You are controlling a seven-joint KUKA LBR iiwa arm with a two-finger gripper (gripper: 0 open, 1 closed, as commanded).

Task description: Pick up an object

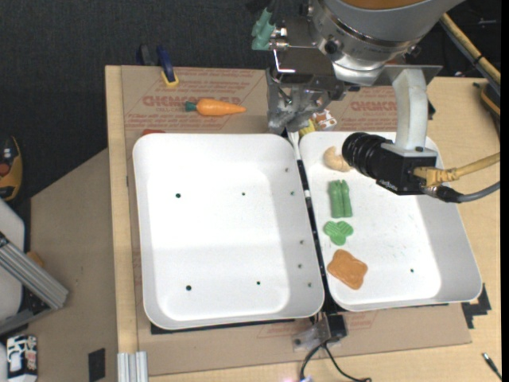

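**Approach step, nothing picked yet**

Looks to be early in the pick: poised with the gripper (pixel 298 119) over the far rim where the left bin (pixel 215 237) and the right bin (pixel 449 289) meet, low over the cardboard sheet (pixel 127 134) beneath them. Cannot tell whether open or clenched, being dark, cluttered and partly masked by the wrist above. Cannot make out anything held there either, so best judged as carrying nothing.

Four candidates in the right bin, strung along its left side: nearest the gripper, a beige lump (pixel 335 160), just beside the black wrist camera (pixel 380 162); then a green stick (pixel 340 198); nearer the camera again, a green floret (pixel 339 231); last and well apart from the gripper, an orange chunk (pixel 347 269). Outside both bins, on the cardboard to the gripper's left in the view, a toy carrot (pixel 217 107).

Next move, as a judgement: settle on one target, most likely the beige lump as the closest, shift across the rim into the right bin, line up above it, descend without clipping the bin wall, then close and lift
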